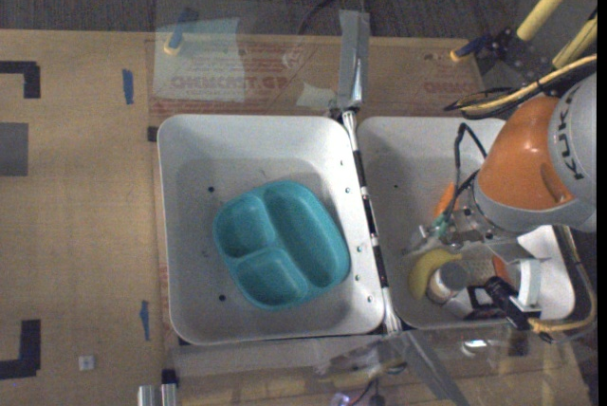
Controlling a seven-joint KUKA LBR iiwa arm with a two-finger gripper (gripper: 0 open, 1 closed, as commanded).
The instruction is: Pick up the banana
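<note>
**Arm low over the right bin, banana just under the wrist**

A tabletop [76,233] seen from above carries two shallow white bins side by side. The left bin [190,148] holds a teal divided plate [281,245] with three compartments, lying flat near the middle. The right bin [398,148] holds the banana [424,269]: a pale yellow curved shape near the bin's front left, close to the wall between the bins. Just beside it sits a small orange object [445,199], too hidden to name.

The grey arm [531,172], with its orange band, reaches in from the right and hangs over the right bin, covering much of it. The hand [453,279] sits right at the banana, perhaps touching it, but the wrist blocks the view, so I cannot tell whether the hand is released or clenched, or whether the fruit is caught in it.

Judged from this, the step is the grasp itself. To do it well, the hand should straddle the banana across its narrow width near the middle, settle low enough to grip below the curve, and stay off the bin wall before lifting straight up.
</note>
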